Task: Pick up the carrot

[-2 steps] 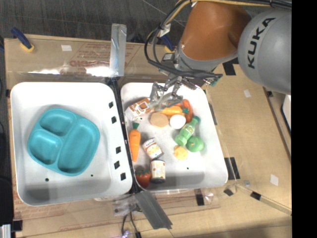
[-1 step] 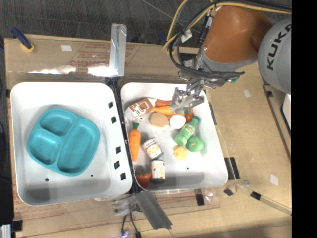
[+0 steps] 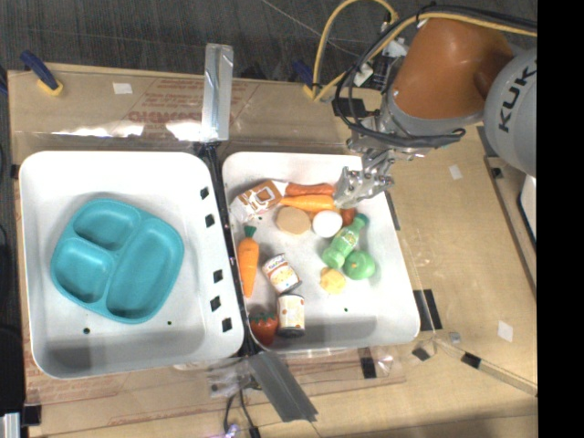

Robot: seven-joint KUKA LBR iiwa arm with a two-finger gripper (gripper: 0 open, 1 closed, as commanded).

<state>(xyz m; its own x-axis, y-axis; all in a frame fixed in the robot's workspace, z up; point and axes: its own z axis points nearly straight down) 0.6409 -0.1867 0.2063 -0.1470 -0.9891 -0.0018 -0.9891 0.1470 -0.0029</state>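
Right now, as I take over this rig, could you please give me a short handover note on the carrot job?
Gripper: low over the right bin's far edge, at the right end of an orange carrot-like piece; whether it grips anything cannot be told.
Carrot: lies flat along the right bin's left wall, green top toward the far side, apart from the gripper.
Left bin: holds a teal divided plate.
Done: nothing visibly lifted.
Left: grasp and raise the carrot.

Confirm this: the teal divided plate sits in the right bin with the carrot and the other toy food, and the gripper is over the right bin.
Not quite. The camera view shows the teal divided plate in the left bin. The carrot and the other toy food lie in the right bin, with the gripper over it.
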